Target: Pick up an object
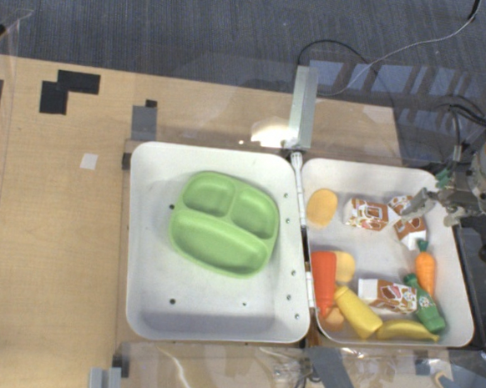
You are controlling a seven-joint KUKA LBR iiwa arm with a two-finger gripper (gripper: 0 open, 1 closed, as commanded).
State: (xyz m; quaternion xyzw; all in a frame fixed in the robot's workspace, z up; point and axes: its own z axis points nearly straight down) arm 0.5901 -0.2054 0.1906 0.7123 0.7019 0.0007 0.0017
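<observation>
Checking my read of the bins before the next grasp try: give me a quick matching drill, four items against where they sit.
Things:
1. green divided plate
2. carrot
3. banana
4. orange ball

Places:
A. right bin, near front edge
B. left bin, about the middle
C. right bin, back left corner
D. right bin, by the right wall

Pairs: 1-B, 2-D, 3-A, 4-C
</observation>
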